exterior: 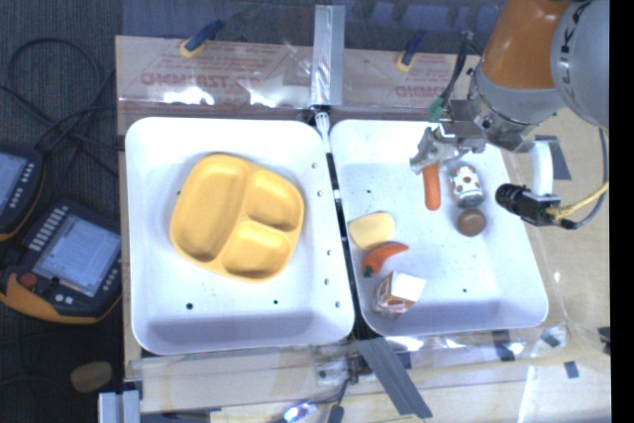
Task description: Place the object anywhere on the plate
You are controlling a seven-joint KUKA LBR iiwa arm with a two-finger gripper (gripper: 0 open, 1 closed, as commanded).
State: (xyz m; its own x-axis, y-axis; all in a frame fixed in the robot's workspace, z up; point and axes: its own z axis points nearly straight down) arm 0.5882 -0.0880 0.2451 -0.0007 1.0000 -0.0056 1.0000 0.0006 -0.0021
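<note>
A yellow divided plate (238,215) lies in the left bin (149,312). My gripper (434,154) hangs over the upper middle of the right bin (515,297). Its tip is right at the top end of a slim orange carrot-like piece (432,191), which points away from it toward the bin's front. Whether the piece is gripped or lying on the bin floor is unclear. A small can with a red and white label (464,183) stands right beside the orange piece.
Also in the right bin are a brown round item (472,222), a pale yellow wedge (370,230), a red-orange piece (382,257) and a small white and brown box (398,292). A raised divider (337,213) separates the bins.
</note>
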